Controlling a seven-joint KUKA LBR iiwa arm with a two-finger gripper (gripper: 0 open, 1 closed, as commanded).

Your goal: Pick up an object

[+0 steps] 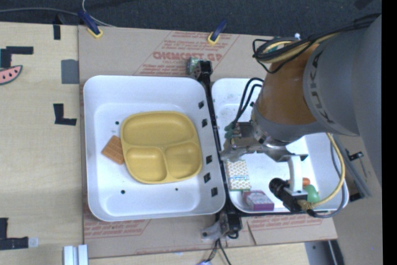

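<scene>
- The pincer [235,144] hangs low over the right bin [322,146], close to that bin's left wall; I cannot tell whether it is apart or together, and nothing shows clamped in it.
- A patterned packet [238,175] lies flat in the right bin just in front of the pincer.
- A small purple box [257,200] lies near the packet, by the bin's front wall.
- A small green and orange thing [309,192] lies further right in the same bin.
- The grey arm [335,90] reaches in from the right, above that bin.
- In the left bin [99,108] lies a yellow divided plate [162,146], with a tan square [113,149] touching its left edge.
- Both bins sit on the counter [37,152].
</scene>
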